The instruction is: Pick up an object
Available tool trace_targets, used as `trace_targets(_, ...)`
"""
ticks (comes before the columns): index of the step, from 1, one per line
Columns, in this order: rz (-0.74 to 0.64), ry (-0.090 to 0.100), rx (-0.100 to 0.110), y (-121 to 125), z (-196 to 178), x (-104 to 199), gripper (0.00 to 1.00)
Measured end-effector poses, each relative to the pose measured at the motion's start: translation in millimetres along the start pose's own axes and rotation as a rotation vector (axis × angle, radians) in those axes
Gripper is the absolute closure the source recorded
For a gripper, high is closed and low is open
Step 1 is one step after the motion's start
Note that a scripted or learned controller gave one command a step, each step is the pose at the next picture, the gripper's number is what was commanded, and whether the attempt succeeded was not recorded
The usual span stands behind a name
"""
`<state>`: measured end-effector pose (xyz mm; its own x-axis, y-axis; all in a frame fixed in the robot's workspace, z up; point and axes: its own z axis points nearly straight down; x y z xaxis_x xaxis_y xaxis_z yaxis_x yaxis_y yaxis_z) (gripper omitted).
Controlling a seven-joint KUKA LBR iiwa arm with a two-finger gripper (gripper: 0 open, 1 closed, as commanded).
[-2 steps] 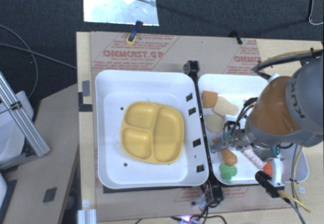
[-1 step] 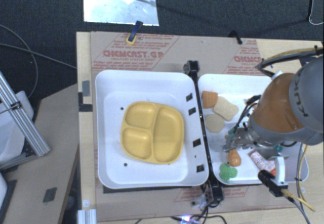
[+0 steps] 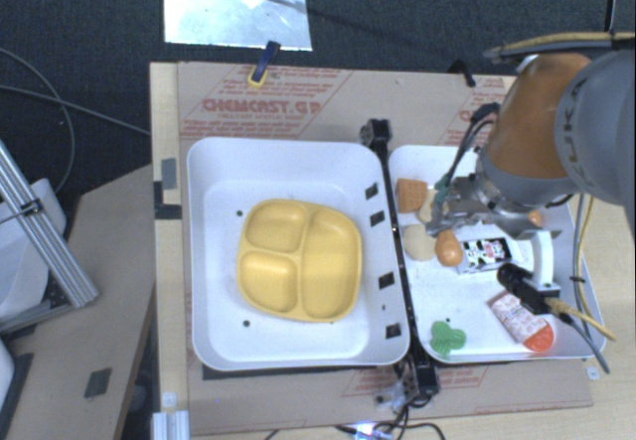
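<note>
Here the tabletop stands on dark carpet, a cardboard sheet beneath two bins. The left bin holds a yellow divided plate. The end effector hangs low over the right bin, just above an orange egg-shaped object; how far open, I cannot tell.
</note>
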<state>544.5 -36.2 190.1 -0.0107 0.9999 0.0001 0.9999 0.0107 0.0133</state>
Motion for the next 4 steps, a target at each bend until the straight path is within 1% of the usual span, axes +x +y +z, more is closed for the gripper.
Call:
trace_targets(1, 0.012, -0.002, 0.007, -24, -45, -37, 1.0)
trace_targets(2, -0.002, 0.004, 0.011, -36, -46, 48, 1.0)
trace_targets(3, 0.004, 0.001, 0.011, -32, -61, 76, 1.0)
trace_targets(4, 0.011, -0.001, 0.012, -57, -59, 59, 1.0)
